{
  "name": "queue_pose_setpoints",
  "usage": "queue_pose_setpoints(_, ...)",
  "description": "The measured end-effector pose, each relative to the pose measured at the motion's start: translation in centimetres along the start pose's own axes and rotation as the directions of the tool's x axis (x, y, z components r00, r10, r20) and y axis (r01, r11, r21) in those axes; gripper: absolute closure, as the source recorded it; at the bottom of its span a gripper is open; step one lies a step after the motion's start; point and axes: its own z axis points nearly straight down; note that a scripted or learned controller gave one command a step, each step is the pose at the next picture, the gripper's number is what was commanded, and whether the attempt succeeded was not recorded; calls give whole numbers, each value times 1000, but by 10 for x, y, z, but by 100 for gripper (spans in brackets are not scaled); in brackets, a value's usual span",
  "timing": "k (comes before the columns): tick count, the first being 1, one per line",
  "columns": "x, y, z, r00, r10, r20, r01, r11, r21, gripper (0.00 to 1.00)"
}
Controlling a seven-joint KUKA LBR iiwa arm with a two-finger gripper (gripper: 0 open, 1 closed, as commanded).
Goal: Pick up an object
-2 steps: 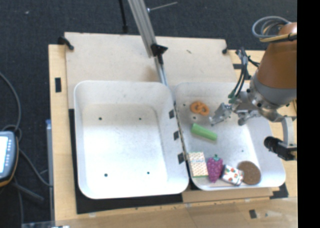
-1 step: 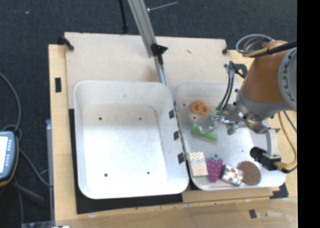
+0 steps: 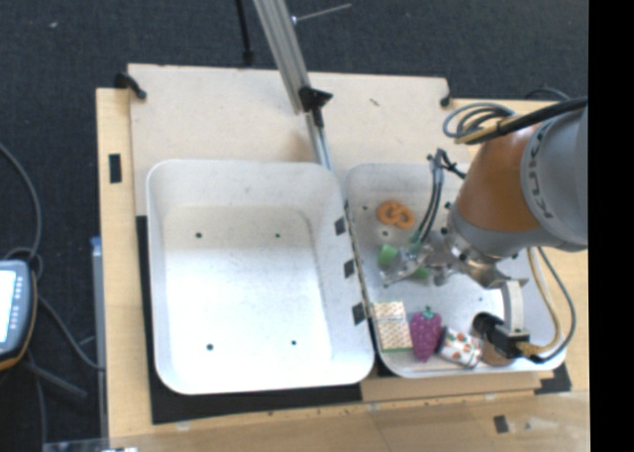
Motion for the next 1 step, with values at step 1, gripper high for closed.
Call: queue_pose_setpoints(1,0,3,-15,1000,6,-2,-6,1000,-10,100)
